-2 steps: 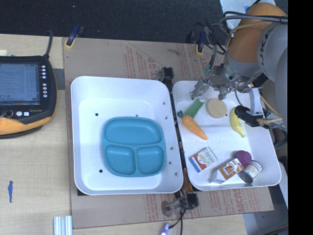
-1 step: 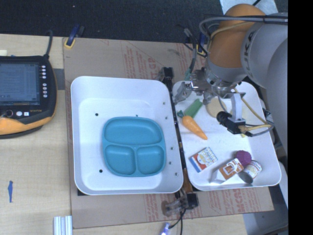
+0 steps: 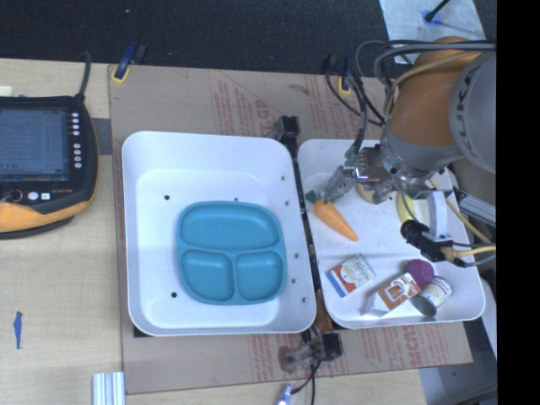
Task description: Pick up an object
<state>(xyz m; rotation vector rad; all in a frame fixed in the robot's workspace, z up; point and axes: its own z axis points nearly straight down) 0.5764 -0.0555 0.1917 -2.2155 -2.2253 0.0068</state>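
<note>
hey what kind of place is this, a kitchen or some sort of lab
Most likely a robotics lab bench, not a kitchen. A robot arm with trailing cables reaches over two white bins, a teach pendant lies beside them, and the food is toy-like: a carrot and small packets.

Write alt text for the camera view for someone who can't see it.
The grey arm's tool hangs over the right bin, just above a toy carrot. Small food packets lie nearer in that bin; the left bin holds a blue divided plate.
</note>
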